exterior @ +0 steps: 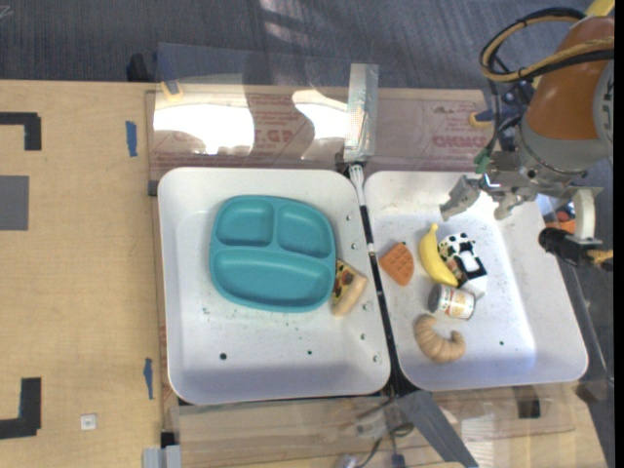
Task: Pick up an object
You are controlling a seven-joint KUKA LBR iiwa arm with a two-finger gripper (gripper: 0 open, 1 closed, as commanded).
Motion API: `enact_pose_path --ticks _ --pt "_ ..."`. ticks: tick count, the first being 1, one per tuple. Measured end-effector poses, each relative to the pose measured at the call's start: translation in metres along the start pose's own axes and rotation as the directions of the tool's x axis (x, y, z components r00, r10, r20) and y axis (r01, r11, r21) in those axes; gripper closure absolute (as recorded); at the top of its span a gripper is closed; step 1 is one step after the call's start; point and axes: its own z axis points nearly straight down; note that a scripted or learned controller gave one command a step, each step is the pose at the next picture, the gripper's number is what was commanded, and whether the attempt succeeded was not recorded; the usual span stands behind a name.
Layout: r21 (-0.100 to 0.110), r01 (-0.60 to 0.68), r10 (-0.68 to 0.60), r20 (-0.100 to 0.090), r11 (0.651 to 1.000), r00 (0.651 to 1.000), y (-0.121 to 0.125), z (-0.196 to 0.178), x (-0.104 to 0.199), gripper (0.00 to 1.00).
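With the gripper (485, 200) seen spread wide and empty above the right bin (556, 354), it should be lowered straight over the banana (435, 254), lying mid-bin beside the small can (454, 303), and closed across its narrow width

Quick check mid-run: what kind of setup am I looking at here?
Likely a robot grasping test bench: two shallow white bins side by side on taped cardboard, toy food like a yellow plastic banana, and the grey arm's claw above.
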Motion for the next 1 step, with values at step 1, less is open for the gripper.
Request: enact_pose_path --ticks 1 --pt "-0.007 0.401 -0.401 0.005 0.916 0.916 -0.0072 0.1047 -0.0091 0.0"
